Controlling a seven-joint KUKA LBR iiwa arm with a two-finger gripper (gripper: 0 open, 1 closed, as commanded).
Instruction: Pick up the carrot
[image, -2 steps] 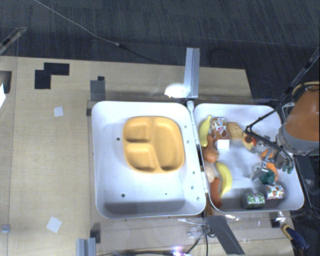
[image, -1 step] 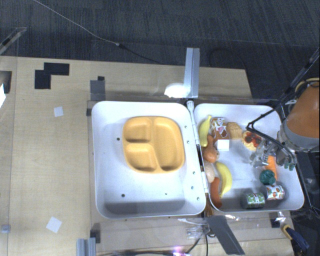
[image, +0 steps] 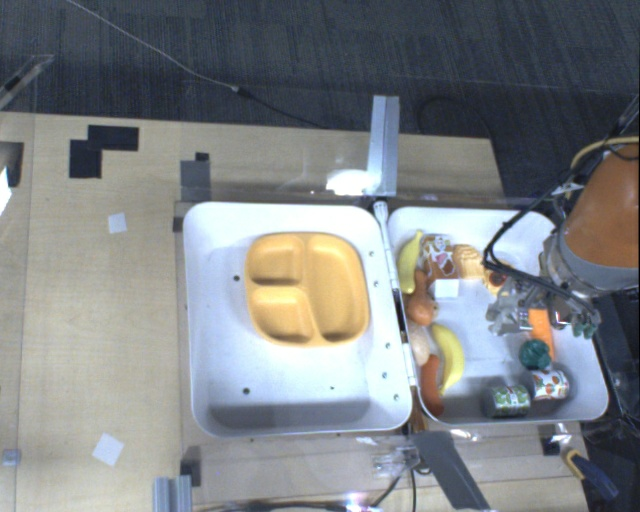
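Orange-banded and bulky, the arm (image: 605, 215) rises over the right bin's (image: 470, 412) right edge, its gripper (image: 522, 312) lowered beside the carrot (image: 541, 326), which lies by that wall above a green-topped piece (image: 536, 353). Nothing is lifted yet; closing and raising remain, I judge. Both bins sit on a pale wooden bench (image: 90, 330), dark floor beyond.

A robotics lab: a plywood bench (image: 90, 330) with metal brackets, taped markers and two white bins (image: 215, 400).
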